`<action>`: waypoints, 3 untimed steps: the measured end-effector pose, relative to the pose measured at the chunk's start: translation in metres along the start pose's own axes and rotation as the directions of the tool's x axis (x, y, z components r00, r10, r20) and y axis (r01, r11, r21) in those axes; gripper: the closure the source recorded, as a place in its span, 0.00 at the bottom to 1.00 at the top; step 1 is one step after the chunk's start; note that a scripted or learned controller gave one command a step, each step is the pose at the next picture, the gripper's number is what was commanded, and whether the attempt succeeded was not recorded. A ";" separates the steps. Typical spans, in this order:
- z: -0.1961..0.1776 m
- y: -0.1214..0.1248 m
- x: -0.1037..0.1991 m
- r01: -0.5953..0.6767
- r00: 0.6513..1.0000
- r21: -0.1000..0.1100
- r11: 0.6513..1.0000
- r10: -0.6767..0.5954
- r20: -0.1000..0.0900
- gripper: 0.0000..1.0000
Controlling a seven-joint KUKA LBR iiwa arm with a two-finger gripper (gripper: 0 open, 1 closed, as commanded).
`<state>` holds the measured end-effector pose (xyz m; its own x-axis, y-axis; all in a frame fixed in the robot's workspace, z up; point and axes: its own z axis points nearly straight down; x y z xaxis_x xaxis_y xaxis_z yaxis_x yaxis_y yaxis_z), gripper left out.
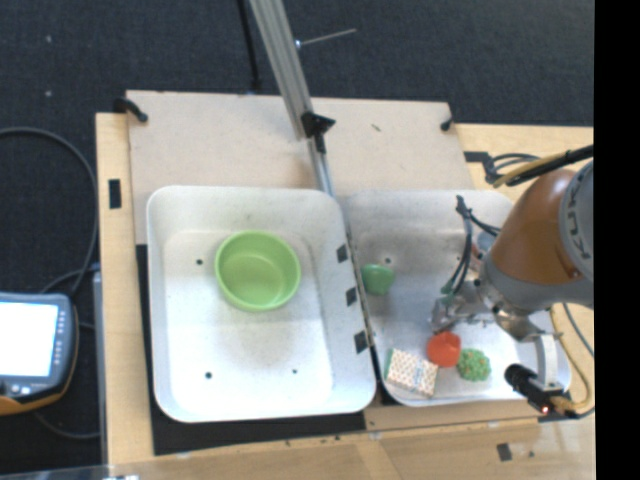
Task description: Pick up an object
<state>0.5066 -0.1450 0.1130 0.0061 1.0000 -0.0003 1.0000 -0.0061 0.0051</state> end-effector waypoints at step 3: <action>-0.142 0.017 -0.004 0.011 1.000 -0.001 1.000 -0.011 0.001 1.00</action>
<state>0.5232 -0.1491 0.2554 -0.0044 1.0000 -0.0017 1.0000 0.0044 0.0062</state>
